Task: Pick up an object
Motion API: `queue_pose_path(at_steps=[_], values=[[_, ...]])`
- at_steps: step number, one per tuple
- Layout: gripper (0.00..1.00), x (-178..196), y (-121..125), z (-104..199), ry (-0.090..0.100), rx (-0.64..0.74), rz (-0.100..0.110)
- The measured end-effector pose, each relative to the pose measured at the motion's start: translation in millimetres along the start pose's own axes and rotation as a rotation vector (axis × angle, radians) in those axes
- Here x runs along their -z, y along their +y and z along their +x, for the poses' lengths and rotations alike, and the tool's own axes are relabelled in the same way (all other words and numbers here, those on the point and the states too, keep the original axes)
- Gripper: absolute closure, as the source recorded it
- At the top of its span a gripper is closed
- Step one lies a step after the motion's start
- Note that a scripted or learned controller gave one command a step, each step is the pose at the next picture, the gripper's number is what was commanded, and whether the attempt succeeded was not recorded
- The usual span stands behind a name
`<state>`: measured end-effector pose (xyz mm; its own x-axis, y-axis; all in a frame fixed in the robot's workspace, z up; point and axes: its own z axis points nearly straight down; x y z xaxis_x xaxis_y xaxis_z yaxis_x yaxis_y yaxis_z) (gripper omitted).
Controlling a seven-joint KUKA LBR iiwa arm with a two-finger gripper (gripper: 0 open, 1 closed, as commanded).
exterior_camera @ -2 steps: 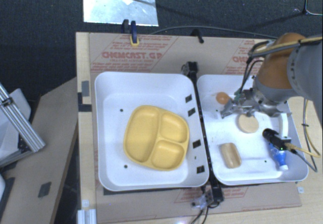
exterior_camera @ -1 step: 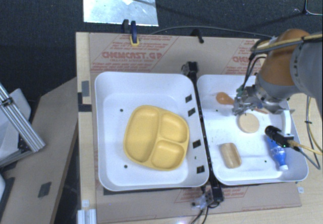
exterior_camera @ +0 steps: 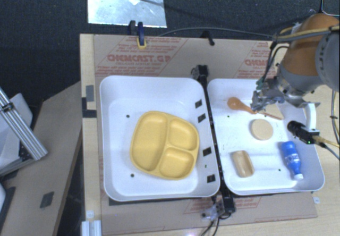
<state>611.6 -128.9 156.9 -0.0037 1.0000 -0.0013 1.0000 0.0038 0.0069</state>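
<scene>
Over the right bin, camera view: the arm (exterior_camera: pixel 311 51) is seen reaching in from the right, its grey wrist lowered toward the far half of the bin.
Tool position: the tool (exterior_camera: pixel 260 99) is placed low over the wooden spoon (exterior_camera: pixel 245 106), at or just beside its handle; contact cannot be confirmed from this angle.
Tool state: whether the tool is released or clenched cannot be told, since its tip is small and dark against the wrist.
Candidate object: the wooden spoon is lying flat on the floor of the right bin (exterior_camera: pixel 319 174), bowl toward the centre divider, handle running under the tool.
Other items in the right bin: a round tan disc (exterior_camera: pixel 262 129) is set just beside the spoon's handle end; a tan block (exterior_camera: pixel 243 163) is lying nearer the front wall; a blue bottle (exterior_camera: pixel 291 159) is lying on its side near the right wall.
Left bin: a yellow divided plate (exterior_camera: pixel 164 144) is resting in the middle of the left bin (exterior_camera: pixel 114 94), well apart from the tool.
Surface: both bins are carried side by side on a surface (exterior_camera: pixel 159 54) covered with printed brown board.
Done so far: an approach to the spoon is judged to be made; nothing is seen lifted.
Left to do: a grasp is yet to be shown, and the lift clear of the bin floor is judged to remain.
</scene>
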Motion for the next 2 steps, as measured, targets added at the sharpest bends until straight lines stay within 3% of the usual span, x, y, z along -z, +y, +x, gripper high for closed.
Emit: queue_pose_path(at_steps=[2], values=[[1.00, 118, 5, -1, 0.000, 0.001, -0.001]])
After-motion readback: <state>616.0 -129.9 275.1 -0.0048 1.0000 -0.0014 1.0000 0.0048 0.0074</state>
